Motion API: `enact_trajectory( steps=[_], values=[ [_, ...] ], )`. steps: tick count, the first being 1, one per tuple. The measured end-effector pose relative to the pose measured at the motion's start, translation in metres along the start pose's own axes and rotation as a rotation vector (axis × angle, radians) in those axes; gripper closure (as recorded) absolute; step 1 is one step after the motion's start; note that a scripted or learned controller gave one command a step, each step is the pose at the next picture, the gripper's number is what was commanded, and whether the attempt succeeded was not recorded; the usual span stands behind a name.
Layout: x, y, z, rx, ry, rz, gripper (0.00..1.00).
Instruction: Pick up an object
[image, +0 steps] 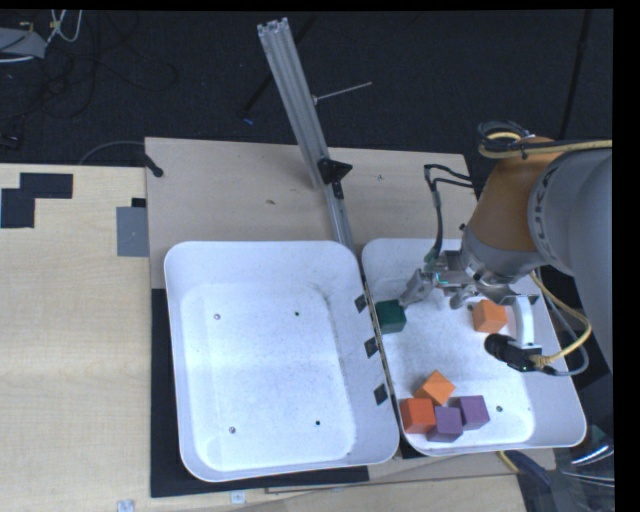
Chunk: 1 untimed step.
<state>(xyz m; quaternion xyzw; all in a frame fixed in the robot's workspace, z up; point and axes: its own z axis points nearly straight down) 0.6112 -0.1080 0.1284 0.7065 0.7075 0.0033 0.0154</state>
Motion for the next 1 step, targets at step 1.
enact_trajectory(
  steps=[1],
  values=[
    [-0.0888, 0.0394, -0.0533, 0.021, 0.011, 0.005, 0.00]
  ],
)
